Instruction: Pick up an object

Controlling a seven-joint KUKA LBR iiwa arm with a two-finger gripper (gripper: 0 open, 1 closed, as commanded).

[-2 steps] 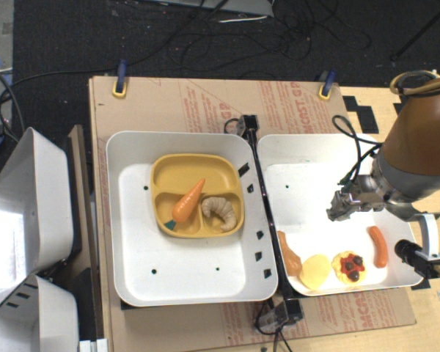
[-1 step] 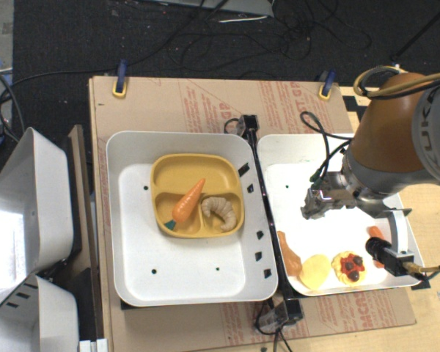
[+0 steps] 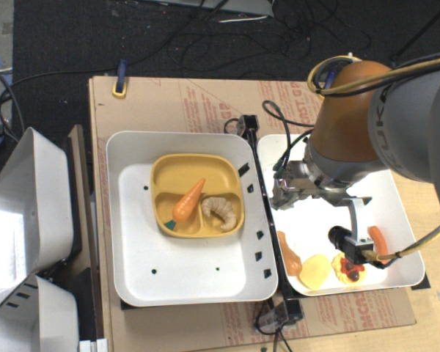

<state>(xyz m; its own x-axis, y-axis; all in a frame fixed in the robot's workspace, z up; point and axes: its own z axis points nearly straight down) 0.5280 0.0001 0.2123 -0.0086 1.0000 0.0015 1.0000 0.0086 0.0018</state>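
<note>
Scanning from the left: the left bin (image 3: 132,270) has a yellow plate (image 3: 161,173) in it. A carrot (image 3: 188,200) lies slanted across the plate's divider, and a pale shrimp-looking piece (image 3: 220,211) sits just beside it in the right-hand compartment.

The right bin (image 3: 400,196) is where the action is. The gripper (image 3: 286,189) hangs over that bin's left side, close to the wall shared with the other bin. Honestly I can't tell from up here whether it's open or closed, since the wrist blocks the view. It doesn't look to be holding anything.

The closest candidate is the orange drumstick-shaped piece (image 3: 287,251). It lies on the bin floor toward the near edge from the gripper, apart from it. Its long axis runs roughly along the divider wall, fat end nearer the front. So my guess is the next move is a short slide toward the near edge and a drop down, gripping across that axis.

Further right along the front are a yellow round piece (image 3: 315,270) touching the drumstick's fat end, a red and yellow bit (image 3: 347,272), and a small orange piece (image 3: 378,238).

The arm reaches in from the right with its orange band (image 3: 352,116) bulging over the back of the bin, wrist pointed pretty much straight down.
</note>
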